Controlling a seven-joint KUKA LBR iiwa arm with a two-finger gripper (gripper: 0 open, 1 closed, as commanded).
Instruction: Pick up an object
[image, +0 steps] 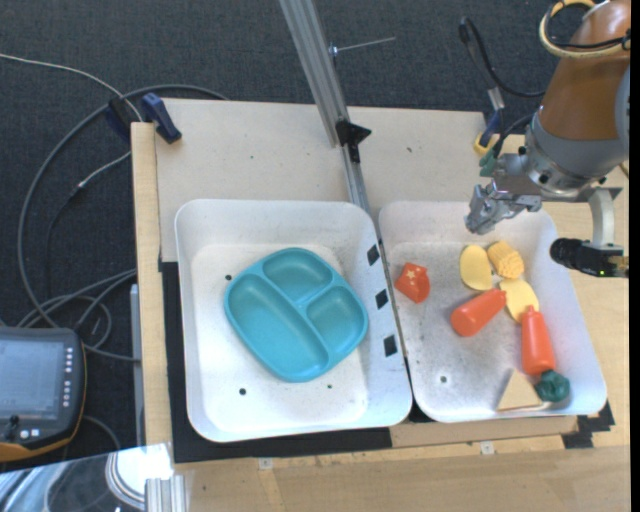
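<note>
Gripper (487, 217) hangs over far rim of right bin (432, 395), just above yellow toy pieces (493, 265); finger state cannot tell. In right bin near those pieces: red block (413, 282) to left, orange cylinder (477, 312) below, carrot (537, 342) lower right. Teal divided plate (294, 313) in left bin (200, 250).

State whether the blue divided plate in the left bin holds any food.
Empty. The blue divided plate shows only bare blue in all three compartments; the toy foods lie in the right bin.
</note>
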